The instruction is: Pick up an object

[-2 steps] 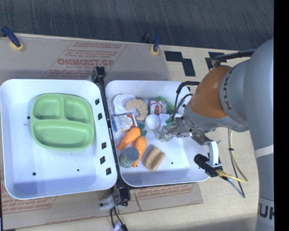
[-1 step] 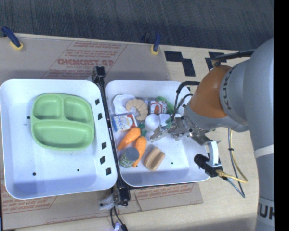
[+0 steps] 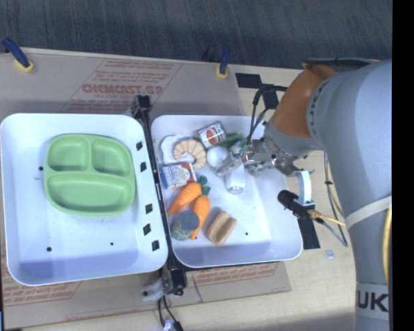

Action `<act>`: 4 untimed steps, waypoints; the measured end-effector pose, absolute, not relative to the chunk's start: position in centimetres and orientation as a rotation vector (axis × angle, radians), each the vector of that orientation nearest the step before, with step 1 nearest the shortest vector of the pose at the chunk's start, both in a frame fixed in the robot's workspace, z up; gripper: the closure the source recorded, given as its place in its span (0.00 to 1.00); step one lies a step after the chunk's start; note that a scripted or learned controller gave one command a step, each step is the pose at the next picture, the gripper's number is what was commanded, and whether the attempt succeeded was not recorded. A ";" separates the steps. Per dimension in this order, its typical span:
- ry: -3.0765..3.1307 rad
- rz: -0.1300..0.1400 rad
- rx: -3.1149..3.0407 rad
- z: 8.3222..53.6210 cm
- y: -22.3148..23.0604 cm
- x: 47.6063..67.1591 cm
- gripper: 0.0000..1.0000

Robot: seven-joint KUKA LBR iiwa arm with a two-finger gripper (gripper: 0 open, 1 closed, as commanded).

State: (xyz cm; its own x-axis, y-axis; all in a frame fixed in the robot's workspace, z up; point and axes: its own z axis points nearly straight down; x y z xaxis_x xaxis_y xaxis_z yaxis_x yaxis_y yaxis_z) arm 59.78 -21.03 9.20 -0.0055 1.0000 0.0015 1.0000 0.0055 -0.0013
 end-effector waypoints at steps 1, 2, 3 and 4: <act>-2.226 0.003 -2.210 9.2 -17.5 49.5 0.00; -2.235 0.004 -2.205 10.2 -17.6 49.7 1.00; -2.231 -0.002 -2.217 24.4 -18.7 56.8 1.00; -2.226 0.001 -2.217 23.2 -20.4 57.2 1.00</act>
